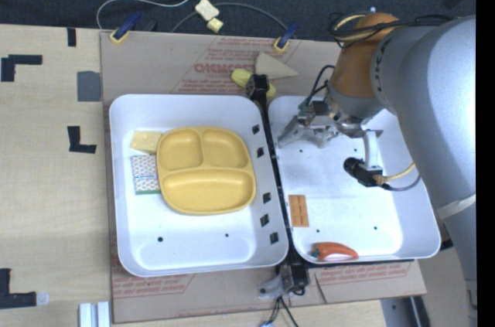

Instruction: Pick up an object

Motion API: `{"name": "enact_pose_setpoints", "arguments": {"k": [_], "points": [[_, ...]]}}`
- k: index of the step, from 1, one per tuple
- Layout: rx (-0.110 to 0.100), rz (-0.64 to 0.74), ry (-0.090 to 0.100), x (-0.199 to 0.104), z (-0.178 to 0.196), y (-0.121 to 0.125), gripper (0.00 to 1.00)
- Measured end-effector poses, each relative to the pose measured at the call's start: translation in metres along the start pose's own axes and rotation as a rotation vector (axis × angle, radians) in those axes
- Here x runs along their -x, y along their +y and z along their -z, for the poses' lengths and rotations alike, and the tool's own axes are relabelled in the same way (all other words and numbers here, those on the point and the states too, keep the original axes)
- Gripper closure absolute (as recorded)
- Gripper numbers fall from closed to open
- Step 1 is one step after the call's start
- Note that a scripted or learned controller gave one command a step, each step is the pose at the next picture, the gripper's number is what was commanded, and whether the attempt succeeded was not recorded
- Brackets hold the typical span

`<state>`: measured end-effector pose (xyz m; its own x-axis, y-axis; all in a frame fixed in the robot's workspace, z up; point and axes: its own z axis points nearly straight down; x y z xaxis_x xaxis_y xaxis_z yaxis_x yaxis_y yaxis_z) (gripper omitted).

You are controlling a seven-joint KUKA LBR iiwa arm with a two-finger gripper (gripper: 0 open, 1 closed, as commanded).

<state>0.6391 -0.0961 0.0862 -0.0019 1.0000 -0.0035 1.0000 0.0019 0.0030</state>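
Observation:
My gripper [303, 135] hangs low over the far left part of the right bin [402, 217], close to the divider. Its fingers stand open, nothing between them. A small orange-brown block [298, 210] lies on the bin floor nearer the front, well apart from the gripper. An orange carrot-like toy [334, 250] rests against the front wall. In the left bin [124, 225] sit a yellow divided plate [206, 169], a pale yellow piece [145, 141] and a patterned card [144, 173] beside it.
The grey arm with its orange band [363, 70] covers the right bin's far right side. A black cable fitting [363, 171] hangs from the wrist. Clamps and yellow bits [251, 78] lie on the cardboard behind the bins.

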Motion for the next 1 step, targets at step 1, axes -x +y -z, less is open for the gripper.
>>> {"name": "enact_pose_setpoints", "arguments": {"k": [1], "points": [[-0.004,0.002,0.002,0.0033,-0.0009,0.0303,0.00]]}}
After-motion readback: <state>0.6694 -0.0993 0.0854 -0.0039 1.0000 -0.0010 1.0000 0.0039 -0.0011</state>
